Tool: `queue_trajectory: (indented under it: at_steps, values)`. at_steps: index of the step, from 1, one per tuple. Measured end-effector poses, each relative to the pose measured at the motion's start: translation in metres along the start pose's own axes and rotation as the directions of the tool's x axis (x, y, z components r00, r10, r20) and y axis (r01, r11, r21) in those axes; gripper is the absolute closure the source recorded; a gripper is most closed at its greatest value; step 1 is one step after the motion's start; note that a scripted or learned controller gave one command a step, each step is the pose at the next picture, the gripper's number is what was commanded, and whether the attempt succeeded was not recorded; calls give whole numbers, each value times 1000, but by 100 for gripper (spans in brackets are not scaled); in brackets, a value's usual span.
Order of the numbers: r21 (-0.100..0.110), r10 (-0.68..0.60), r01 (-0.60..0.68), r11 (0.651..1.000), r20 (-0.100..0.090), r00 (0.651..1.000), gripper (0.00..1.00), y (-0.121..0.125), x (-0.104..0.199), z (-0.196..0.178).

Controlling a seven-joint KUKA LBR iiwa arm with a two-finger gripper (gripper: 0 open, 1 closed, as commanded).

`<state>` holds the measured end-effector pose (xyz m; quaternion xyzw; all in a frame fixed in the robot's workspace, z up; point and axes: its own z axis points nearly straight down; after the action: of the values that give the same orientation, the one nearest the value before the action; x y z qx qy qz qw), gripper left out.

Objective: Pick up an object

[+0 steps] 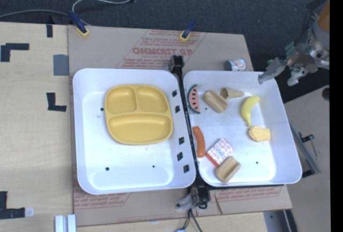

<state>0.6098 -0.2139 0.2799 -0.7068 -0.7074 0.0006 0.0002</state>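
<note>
1. While the tabletop [32, 118] carries cardboard sheeting clipped at the back, the two white bins sit side by side on it, joined at a middle seam, probably so they cannot slide.
2. Left bin [86, 172] holds a yellow divided plate [138, 114], lying flat near its back half.
3. Right bin [284, 156] holds the loose toy foods, any of which could serve as the object to pick: a banana [248, 109], a corn piece [259, 133], two bread rolls [214, 100] and [227, 169], a sausage [199, 141], a watermelon slice [193, 99], a small wrapped packet [219, 149].
4. Arm's gripper [286, 67] hangs just past the right bin's back right corner, above the rim, with nothing between its jaws, which look spread apart.
5. Judging from that, no grasp has begun; the banana lies nearest.
</note>
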Motion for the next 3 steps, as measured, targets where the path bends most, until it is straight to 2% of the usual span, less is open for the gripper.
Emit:
queue_trajectory:
  at_steps: [1,2,3]
  values:
    - [3,-1,1,1000,0,1000,0,55,-9,97]
    - [-15,0,0,1000,5,1000,0,62,2,177]
    - [-18,-1,1,1000,3,1000,0,64,64,186]
